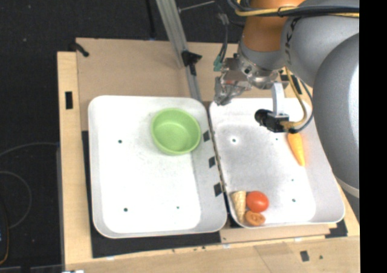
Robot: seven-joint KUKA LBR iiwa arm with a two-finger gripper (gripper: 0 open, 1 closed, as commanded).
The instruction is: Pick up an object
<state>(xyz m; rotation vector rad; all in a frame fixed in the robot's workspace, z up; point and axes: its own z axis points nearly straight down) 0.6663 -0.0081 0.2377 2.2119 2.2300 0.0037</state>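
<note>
**Arm at far edge of right bin, nothing in the jaws**

Left bin (109, 205): white, shallow, sits on the tan counter (121, 66). One thing in it, a green bowl (176, 131), upright, in the far-right part of the bin, near the wall shared with the other bin. A few small dark dots on the bin floor.

A grey metal bar (169, 18) slants down from the top of the frame and ends at the far edge where the two bins meet.

Right bin (320, 205): white, just beside the left one, rims touching along the middle. Near-left corner holds three small things bunched together: a pale tan cone (239, 202) against the left wall, a red tomato (257, 201) touching its right side, and an orange-brown piece (254, 218) just in front of both, by the near rim. A carrot (295, 147), orange-yellow, lies by itself along the right side of the bin, well apart from the bunch.

Gripper (225, 95): at the far-left corner of the right bin, over the rim, pointing down. Jaws too small and dark to read; cannot tell if spread or pressed together. Nothing visible between them. Well apart from the carrot and the corner bunch.

Arm (326, 54): grey, orange band above the wrist, black cable looping down over the bin next to the carrot.
</note>
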